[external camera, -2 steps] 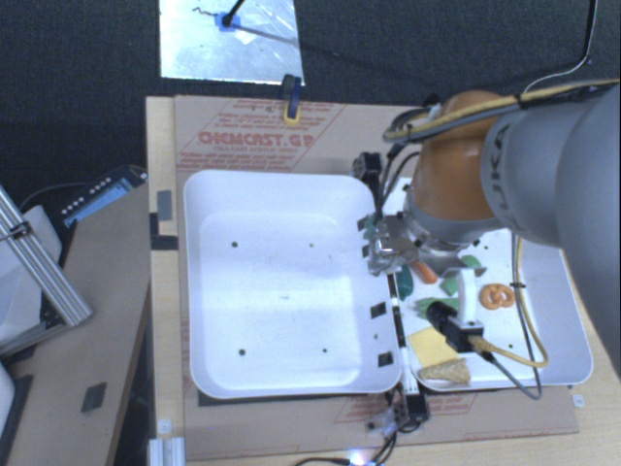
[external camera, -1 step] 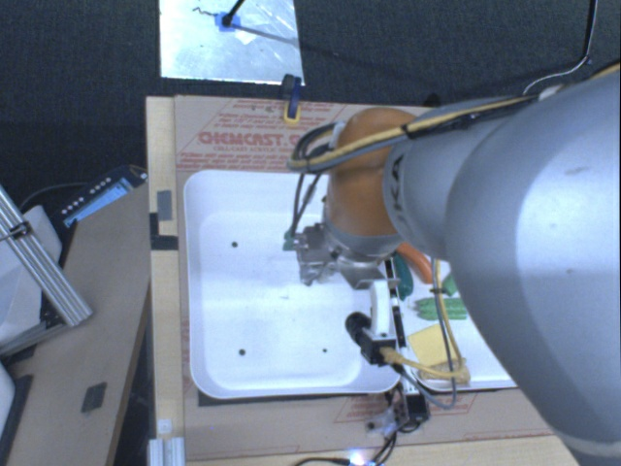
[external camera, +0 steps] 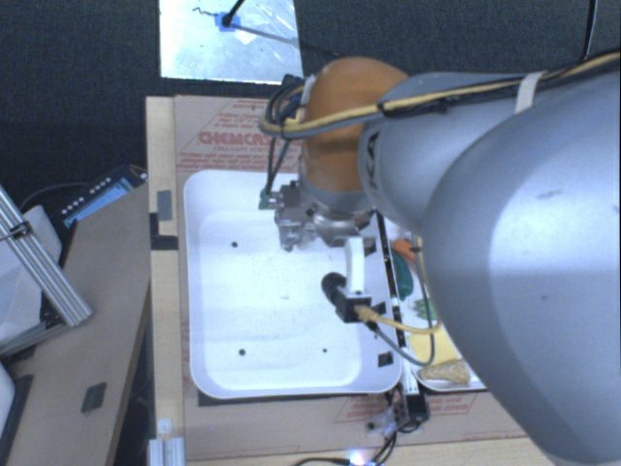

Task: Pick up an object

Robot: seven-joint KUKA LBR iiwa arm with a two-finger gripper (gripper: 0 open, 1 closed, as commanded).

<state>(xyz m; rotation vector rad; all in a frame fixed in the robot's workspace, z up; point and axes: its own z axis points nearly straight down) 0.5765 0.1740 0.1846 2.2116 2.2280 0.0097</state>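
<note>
Your one camera sits fixed above the bench [external camera: 163, 299], looking down at a slant; the arm [external camera: 514, 231] reaches in from your right, close under the lens.

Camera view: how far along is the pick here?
Done: nothing looks lifted yet. In hand: the pincer hangs over the left bin's far side. Left: the whole grasp and lift; a green thing and a tan thing lie in the right bin, beside the arm.
</note>
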